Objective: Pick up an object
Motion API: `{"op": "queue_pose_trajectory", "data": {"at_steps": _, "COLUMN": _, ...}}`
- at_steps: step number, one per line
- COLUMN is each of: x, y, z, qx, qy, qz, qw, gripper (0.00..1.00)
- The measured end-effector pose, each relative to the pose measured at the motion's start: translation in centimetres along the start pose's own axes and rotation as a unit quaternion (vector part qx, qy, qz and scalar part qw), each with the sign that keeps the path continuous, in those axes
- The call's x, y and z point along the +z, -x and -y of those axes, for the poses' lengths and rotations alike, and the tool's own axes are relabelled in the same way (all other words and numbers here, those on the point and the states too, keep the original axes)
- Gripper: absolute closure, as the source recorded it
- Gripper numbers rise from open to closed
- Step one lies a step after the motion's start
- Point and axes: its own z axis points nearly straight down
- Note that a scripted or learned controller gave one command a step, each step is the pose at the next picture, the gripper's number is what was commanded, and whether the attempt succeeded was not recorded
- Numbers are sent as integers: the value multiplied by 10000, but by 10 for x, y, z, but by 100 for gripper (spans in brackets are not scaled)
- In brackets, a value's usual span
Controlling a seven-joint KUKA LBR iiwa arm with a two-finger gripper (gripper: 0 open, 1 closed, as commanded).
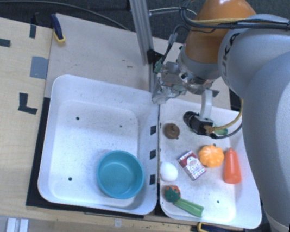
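The approach step is judged in hand: the two-finger gripper (163, 96), its opening impossible to tell, is poised at the right white bin's (250, 210) eleven o'clock, so descent toward the small brown round object (171, 131) is called for next

In the right bin (250, 213) lie a brown disc (171, 131), white egg (168, 172), red-white packet (192, 165), orange pumpkin (211, 156), carrot (232, 166) and green-stemmed vegetable (181, 200).

Blue-and-yellow clamp (57, 28) at the bench's (2, 116) far edge, slanted metal bar (140, 21) behind the bins.
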Motion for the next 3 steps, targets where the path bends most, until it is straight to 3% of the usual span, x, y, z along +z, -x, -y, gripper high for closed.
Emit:
{"op": "queue_pose_trajectory", "data": {"at_steps": 1, "x": 11, "y": -50, "z": -17, "qx": 6, "qy": 1, "qz": 4, "qw": 10000, "gripper": 100}}
{"op": "queue_pose_trajectory", "data": {"at_steps": 2, "x": -3, "y": -52, "z": -24, "qx": 27, "qy": 8, "qz": 8, "qw": 10000, "gripper": 100}}
{"op": "queue_pose_trajectory", "data": {"at_steps": 3, "x": -3, "y": -52, "z": -24, "qx": 30, "qy": 0, "qz": 15, "qw": 10000, "gripper": 0}}
